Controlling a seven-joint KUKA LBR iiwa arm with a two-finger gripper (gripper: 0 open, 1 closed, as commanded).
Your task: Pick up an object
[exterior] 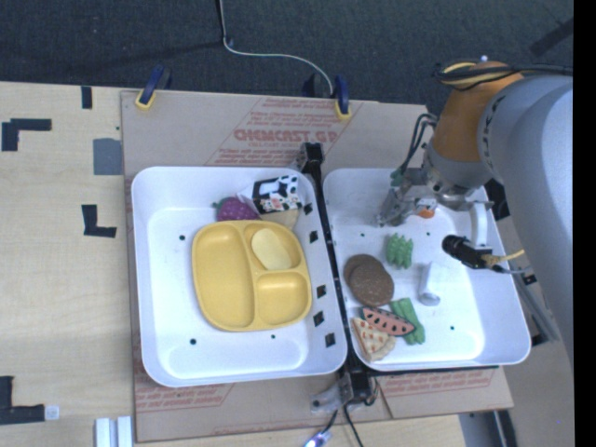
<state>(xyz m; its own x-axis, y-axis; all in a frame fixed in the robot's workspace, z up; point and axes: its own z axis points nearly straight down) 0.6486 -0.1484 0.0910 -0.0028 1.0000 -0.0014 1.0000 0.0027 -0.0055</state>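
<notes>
My gripper (399, 209) is low over the far part of the right bin (503, 343), under the orange band of the arm. A small orange object (426, 212) lies right beside it, partly hidden by the wrist. Just in front of the gripper lies a small green ridged piece (399, 250). Further forward are a brown round patty (369, 279), a grey small piece (426, 283), a green piece (407, 317), a watermelon slice (388, 322) and a tan waffle-like wedge (372, 341). Nothing is visibly held.
The left bin (158, 343) holds a yellow divided plate (250, 276), a purple object (237, 209) and a black-and-white cow-print toy (278, 194) at its far edge. A black divider (321, 250) separates the bins. A black cable part (466, 249) hangs off the arm over the right bin.
</notes>
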